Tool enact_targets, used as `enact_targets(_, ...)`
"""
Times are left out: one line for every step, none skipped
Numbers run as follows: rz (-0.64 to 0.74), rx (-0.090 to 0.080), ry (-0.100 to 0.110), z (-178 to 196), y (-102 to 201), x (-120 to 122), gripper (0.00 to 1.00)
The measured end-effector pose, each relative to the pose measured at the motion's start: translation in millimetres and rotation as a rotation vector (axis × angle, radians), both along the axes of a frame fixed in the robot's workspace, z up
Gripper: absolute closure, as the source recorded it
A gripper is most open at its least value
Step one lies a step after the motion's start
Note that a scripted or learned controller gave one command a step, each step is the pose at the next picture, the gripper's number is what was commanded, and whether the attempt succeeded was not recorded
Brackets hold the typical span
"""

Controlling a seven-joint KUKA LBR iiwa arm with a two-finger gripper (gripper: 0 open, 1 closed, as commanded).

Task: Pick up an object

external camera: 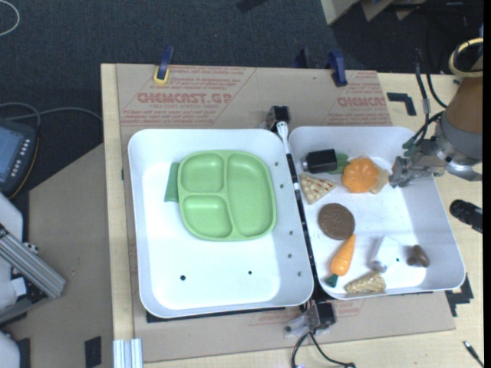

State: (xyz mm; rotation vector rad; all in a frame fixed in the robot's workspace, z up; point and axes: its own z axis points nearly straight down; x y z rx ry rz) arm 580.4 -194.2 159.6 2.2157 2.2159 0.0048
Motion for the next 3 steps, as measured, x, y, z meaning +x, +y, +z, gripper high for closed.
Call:
enact_targets(0.001,0.000,-0.001,65,0,1,1.00)
enact_targets(0.001,0.002,0.004,66,0,1,1.00)
enact_targets(0.005,0.004,0.006,56,47,20,1.00)
